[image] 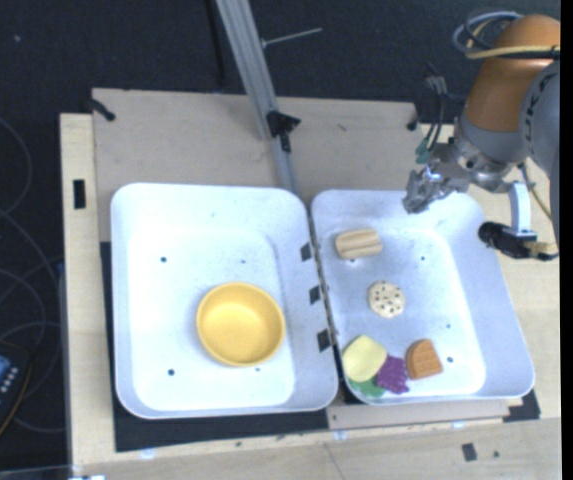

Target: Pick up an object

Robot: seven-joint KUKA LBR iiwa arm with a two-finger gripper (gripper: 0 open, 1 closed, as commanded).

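Nothing picked yet: my gripper (418,200) hovers at the right bin's (466,268) 12 o'clock rim, jaws' state indiscernible; roll (358,244), cookie (386,299) all lie untouched.

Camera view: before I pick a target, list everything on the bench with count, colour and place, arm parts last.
Bins: 2, white, side by side on the bench.
Bowl: 1, yellow, left bin, toward its near right part.
Bread roll: 1, tan, right bin, upper left area.
Cookie: 1, pale with dark chips, right bin, centre.
Yellow-green toy food: 1, right bin, near left corner.
Purple grapes: 1 bunch, right bin, near edge, touching the yellow-green piece.
Orange-brown toy food: 1, right bin, near edge, right of the grapes.
Metal pole: 1, grey, slanting up from behind the bins.
Arm: 1, grey with orange band, from the right.
Gripper: 1, over the right bin's far edge.
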